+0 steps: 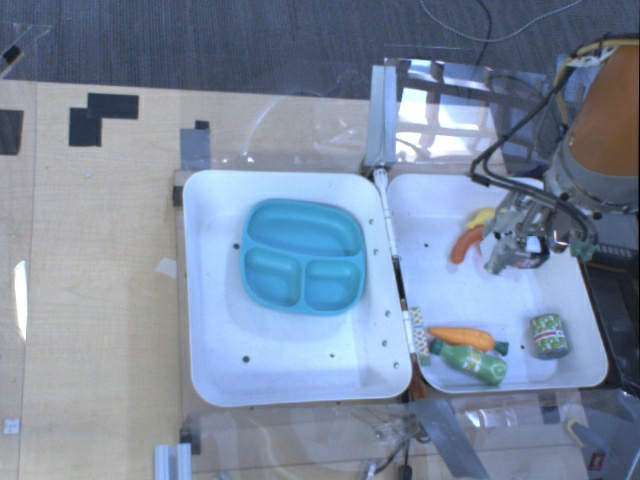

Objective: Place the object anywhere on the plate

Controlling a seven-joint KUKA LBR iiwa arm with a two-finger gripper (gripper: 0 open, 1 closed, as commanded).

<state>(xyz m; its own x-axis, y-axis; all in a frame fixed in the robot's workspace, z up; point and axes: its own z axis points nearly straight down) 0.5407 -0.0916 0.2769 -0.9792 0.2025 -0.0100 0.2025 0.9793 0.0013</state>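
While the gripper (512, 250) hangs over the far part of the right bin (590, 313), its metal fingers point down and to the left, and whether they stand wide or narrow I cannot tell from this slanted look; nothing shows plainly between them, so I judge it carries nothing. Just to the left of the fingertips lies a small orange piece (466, 244), long and slightly curved, its long axis running from near-left to far-right, with a yellow piece (484, 215) touching or nearly touching its far end. That orange piece is the nearest thing to the fingers and the likeliest object of the task, so the coming move turns on a short shift left and a grip set across that slanted axis, not along it. Farther toward the near edge of the same bin lie an orange carrot (462, 337) and a green bottle (473, 363), side by side and close together, both stretched left to right, and a small green can (548, 334) sits apart to their right. The blue plate (302, 254), with three compartments, rests in the middle of the left bin (215, 338), well apart to the left of the gripper, across the wall where the two bins meet.
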